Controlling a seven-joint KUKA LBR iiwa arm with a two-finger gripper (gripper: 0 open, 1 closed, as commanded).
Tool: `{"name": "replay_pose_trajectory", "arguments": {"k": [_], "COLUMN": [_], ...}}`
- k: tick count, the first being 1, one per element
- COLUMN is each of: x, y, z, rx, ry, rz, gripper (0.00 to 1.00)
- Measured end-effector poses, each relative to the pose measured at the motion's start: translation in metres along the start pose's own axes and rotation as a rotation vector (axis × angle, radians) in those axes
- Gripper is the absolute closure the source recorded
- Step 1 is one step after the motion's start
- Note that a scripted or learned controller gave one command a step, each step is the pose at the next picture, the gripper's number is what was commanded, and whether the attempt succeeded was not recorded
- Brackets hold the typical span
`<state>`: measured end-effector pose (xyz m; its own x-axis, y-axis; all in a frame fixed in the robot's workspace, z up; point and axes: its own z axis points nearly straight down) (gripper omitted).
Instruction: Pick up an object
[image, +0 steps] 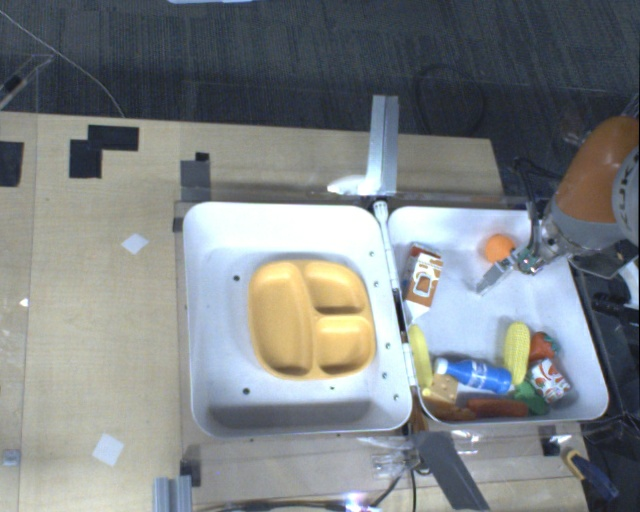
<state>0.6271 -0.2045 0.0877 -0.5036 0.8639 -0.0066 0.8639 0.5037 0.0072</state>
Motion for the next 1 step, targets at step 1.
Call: {"name": "replay_pose_trajectory", "arguments": {"k": [1], "x": [-0.0220], "y": [0.0341], "z": [-0.0011], "rx": [0.016], "ry": [0.015], "rz": [0.042], "gripper": [0.00]}}
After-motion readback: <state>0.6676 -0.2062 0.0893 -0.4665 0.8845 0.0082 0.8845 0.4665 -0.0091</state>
